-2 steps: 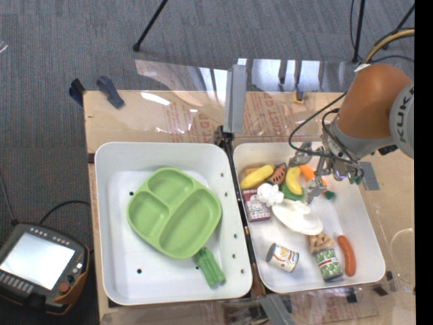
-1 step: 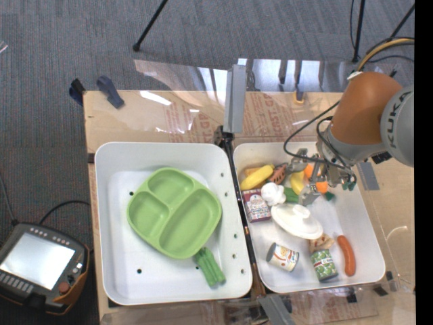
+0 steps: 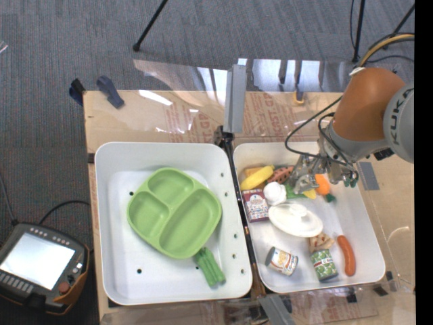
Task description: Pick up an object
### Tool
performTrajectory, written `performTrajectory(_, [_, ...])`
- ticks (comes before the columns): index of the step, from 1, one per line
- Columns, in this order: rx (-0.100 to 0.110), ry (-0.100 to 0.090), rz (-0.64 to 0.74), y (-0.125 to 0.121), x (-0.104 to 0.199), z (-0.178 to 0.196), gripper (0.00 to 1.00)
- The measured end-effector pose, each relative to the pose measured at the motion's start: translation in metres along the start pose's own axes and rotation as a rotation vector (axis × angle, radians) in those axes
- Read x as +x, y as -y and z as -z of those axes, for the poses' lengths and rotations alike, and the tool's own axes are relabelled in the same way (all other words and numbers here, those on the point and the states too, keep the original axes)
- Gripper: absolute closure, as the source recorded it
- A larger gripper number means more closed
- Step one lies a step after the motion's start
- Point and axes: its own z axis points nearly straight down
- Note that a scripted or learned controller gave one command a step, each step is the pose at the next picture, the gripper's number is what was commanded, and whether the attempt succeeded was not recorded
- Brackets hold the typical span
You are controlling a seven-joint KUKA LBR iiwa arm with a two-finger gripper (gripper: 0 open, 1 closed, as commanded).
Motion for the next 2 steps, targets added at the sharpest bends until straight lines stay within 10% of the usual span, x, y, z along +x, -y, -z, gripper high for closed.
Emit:
performTrajectory(1, [-0.001, -0.004, 0.174, -0.0114, 0.045, -0.0111, 1.0])
performTrajectory(2, [-0.001, -0.002, 0.175, -0.0117, 0.0443, -0.0109, 0.0])
